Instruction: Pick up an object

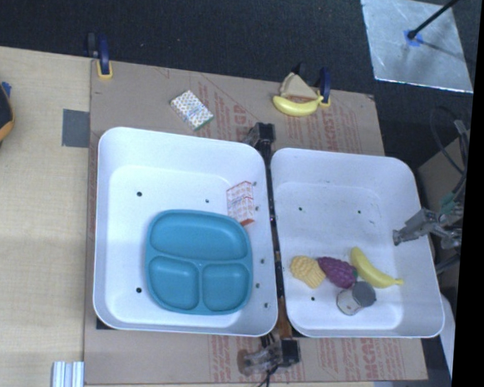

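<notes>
Reach for the fruit cluster

The grey two-finger gripper (406, 233) sits at the right white bin's (344, 167) right edge; whether it's parted I cannot tell. Nothing is held. Just below-left lies the yellow plastic banana (374, 270): descend centred across its narrow body

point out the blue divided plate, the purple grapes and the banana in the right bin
blue divided plate (198, 260), camera view, on the ridge where its compartments meet
purple grapes (336, 271), camera view, middle of the bunch
banana (373, 270), camera view, middle of its curved body
</notes>
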Controlling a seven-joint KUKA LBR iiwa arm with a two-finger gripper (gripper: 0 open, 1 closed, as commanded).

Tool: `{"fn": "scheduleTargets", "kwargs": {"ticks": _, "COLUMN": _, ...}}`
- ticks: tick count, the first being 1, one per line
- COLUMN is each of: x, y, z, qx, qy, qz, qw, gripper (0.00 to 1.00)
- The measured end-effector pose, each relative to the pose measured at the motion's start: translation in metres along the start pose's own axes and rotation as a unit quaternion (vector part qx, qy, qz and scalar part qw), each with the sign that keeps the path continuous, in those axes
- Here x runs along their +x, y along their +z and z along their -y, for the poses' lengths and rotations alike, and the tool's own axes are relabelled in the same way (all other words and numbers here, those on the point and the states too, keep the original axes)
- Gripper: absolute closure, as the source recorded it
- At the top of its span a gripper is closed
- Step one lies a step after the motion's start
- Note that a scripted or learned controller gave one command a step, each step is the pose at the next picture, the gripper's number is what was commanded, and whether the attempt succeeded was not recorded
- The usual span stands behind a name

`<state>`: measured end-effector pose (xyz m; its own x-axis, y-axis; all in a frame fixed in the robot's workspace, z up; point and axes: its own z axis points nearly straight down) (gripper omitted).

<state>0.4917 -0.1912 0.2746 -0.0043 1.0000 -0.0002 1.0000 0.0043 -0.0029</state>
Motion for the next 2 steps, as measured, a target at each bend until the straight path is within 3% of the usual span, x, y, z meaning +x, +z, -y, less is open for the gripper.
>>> {"fn": "scheduleTargets", "kwargs": {"ticks": 1, "x": 0.023, "y": 0.054, "z": -0.038, "qx": 0.001, "qy": -0.001, "qz": 0.0, "qw": 1.0, "gripper": 0.0}}
{"fn": "scheduleTargets", "kwargs": {"ticks": 2, "x": 0.038, "y": 0.184, "z": -0.027, "qx": 0.001, "qy": -0.001, "qz": 0.0, "qw": 1.0, "gripper": 0.0}}
